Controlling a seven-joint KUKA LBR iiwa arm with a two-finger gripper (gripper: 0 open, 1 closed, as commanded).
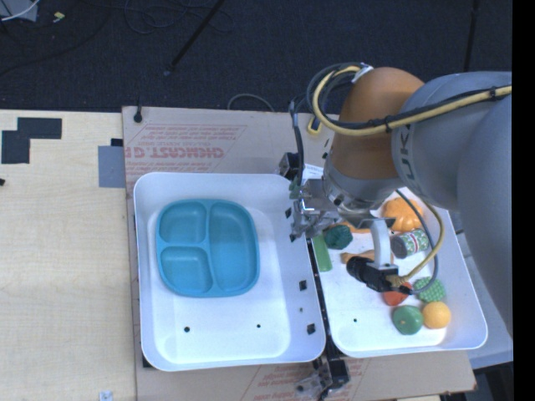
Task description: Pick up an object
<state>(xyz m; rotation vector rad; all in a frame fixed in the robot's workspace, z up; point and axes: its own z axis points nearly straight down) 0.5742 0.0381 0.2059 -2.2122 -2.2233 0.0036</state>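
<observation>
Objects clustered in the right bin under the arm

Objects lie in the right bin (468,328). The gripper (308,217) hangs over the bin's left edge; whether it is released or clenched cannot be told. Just beside it lies a dark green round piece (338,237) and a green strip (321,252). Farther right sit a small can (412,243), an orange fruit (435,314) and a green fruit (407,320). A blue divided plate (207,248) rests in the left bin (167,337).

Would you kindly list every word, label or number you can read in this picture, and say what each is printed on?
Red print on the cardboard sheet behind the bins: upside down and blurred, not readable with confidence.
Red print on the cardboard's front edge: too blurred to read.
Label on the small can in the right bin: too small to read.
</observation>
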